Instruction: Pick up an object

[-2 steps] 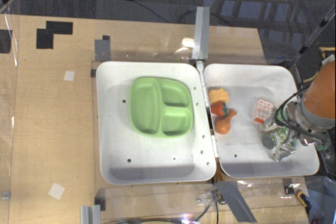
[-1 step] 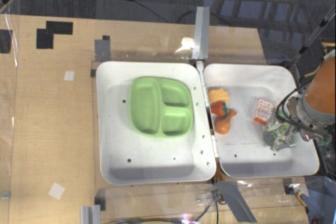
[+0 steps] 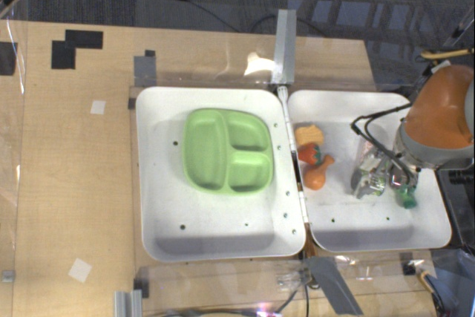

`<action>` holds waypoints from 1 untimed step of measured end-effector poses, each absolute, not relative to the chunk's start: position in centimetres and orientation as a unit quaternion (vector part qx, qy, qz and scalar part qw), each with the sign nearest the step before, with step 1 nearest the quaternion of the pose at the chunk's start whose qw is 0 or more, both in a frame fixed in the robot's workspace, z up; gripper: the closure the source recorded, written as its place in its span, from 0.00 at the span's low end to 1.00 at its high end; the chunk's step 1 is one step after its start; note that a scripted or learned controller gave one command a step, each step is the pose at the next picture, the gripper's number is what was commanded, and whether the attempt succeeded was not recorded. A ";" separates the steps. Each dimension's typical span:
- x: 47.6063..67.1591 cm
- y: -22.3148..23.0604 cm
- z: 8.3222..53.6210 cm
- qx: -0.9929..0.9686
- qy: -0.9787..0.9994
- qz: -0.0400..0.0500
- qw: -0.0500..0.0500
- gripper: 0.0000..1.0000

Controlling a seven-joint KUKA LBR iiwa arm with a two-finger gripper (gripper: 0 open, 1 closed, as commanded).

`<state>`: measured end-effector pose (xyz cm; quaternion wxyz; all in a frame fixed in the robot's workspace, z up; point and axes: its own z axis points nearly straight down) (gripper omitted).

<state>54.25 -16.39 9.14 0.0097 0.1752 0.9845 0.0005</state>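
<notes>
camera view: two shallow white plastic bins (image 3: 223, 245) are seen side by side.
gripper (image 3: 369, 185): lowered into the right bin; finger state cannot be told.
small green object (image 3: 407, 196): just right of the fingers.
orange and red toy pieces (image 3: 315, 157): left of the fingers.
green sectioned plate (image 3: 226, 151): far left, in the other bin.

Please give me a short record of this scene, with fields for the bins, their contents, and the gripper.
left bin: holds a green divided plate, lying flat near the middle
right bin: holds small toy foods and the gripper
yellow piece: by the left wall, at the back
red piece with green spot: just in front of the yellow one
orange piece: in front of the red one
green object: beside the gripper, on the right
gripper: low over the right bin floor; open or shut cannot be told
</notes>
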 end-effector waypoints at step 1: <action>55.8 -11.2 9.1 0.300 0.954 0.003 0.010 1.00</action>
